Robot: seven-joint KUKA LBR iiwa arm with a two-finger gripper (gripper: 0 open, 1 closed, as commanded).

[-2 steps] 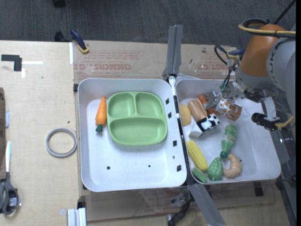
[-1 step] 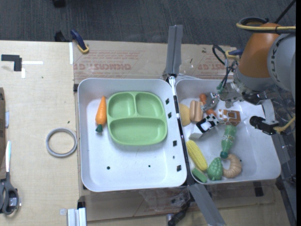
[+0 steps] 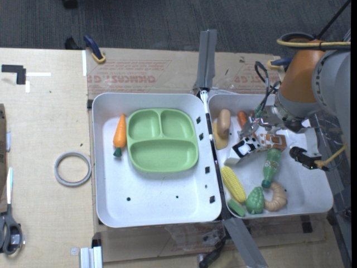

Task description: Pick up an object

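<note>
Grey arm reached into the right bin point(image 3: 312, 202) from the counter's right edge, its gripper point(image 3: 252, 128) poised low over a black-and-white carton point(image 3: 249, 145), apparently the target, though finger spacing could not be determined.

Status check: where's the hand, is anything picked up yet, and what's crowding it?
Hand low over right bin, nothing seen in its grasp. Black-and-white box just below it. Green bottle and small carrot close by.

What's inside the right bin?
The right bin holds corn, a green bottle, a croissant and a potato; the gripper covers more.
</note>
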